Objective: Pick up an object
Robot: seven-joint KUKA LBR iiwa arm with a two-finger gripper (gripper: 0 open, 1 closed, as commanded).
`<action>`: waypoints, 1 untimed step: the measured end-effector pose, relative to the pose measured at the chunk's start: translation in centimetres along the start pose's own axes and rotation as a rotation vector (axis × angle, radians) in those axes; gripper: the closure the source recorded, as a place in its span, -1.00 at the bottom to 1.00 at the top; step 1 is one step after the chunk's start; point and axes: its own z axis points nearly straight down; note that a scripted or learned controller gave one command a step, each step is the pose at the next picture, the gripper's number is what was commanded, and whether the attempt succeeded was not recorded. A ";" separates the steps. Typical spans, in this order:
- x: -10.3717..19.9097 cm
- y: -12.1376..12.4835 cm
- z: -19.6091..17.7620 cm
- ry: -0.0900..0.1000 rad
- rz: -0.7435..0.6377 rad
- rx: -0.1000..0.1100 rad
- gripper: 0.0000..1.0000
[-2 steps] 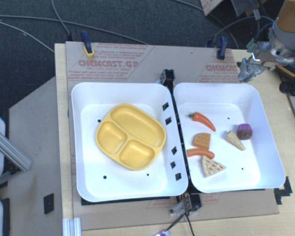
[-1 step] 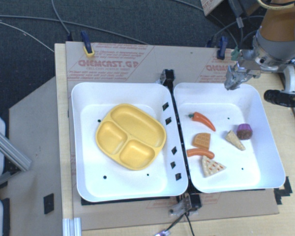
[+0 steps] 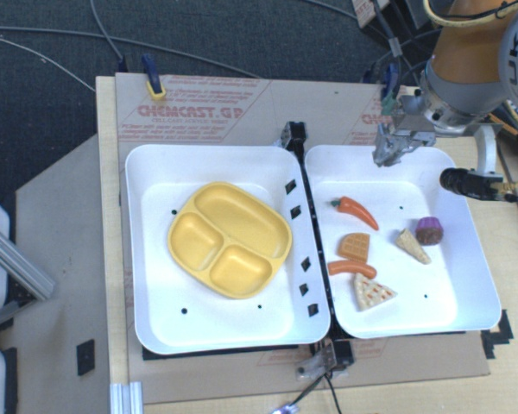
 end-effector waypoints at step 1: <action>4.5 -2.9 0.1 0.000 0.000 0.001 1.00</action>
